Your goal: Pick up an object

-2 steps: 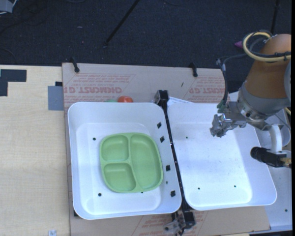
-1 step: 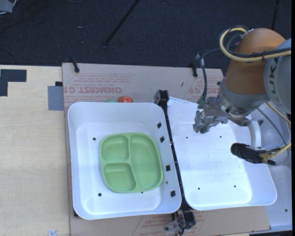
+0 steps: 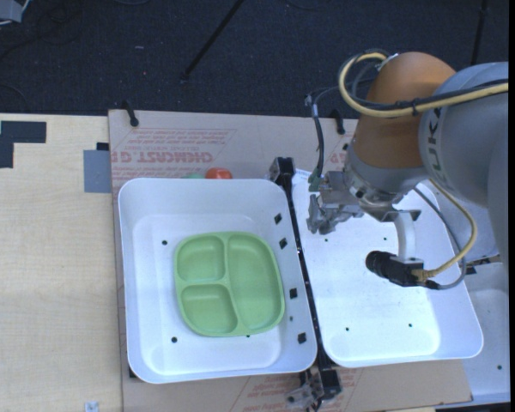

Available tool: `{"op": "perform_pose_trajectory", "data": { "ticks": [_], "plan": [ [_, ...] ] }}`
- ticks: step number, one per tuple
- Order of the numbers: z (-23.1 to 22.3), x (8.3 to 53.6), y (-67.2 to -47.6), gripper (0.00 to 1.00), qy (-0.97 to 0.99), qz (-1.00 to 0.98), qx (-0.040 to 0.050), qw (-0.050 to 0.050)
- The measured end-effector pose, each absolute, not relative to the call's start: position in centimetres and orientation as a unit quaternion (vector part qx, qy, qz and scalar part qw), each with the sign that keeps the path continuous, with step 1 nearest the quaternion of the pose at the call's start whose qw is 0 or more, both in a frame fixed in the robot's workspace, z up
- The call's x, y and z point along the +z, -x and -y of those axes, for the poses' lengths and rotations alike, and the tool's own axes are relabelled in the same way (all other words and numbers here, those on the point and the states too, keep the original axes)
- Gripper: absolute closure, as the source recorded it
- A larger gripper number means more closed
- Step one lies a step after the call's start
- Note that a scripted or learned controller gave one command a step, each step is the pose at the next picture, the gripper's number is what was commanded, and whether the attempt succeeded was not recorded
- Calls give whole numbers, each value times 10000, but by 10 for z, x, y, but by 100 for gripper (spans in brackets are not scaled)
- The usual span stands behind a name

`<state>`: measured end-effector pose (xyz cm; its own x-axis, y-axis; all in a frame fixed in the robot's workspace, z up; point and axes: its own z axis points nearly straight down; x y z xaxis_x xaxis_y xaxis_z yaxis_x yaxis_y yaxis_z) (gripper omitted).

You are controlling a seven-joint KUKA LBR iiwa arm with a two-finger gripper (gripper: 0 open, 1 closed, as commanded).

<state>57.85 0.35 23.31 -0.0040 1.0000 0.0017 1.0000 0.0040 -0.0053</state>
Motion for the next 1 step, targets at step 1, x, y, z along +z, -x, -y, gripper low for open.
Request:
{"op": "perform_pose_trajectory", "data": {
  "ticks": [1],
  "plan": [
    [-60,239,-585,100,7053,7089,1,14]
  ]
}}
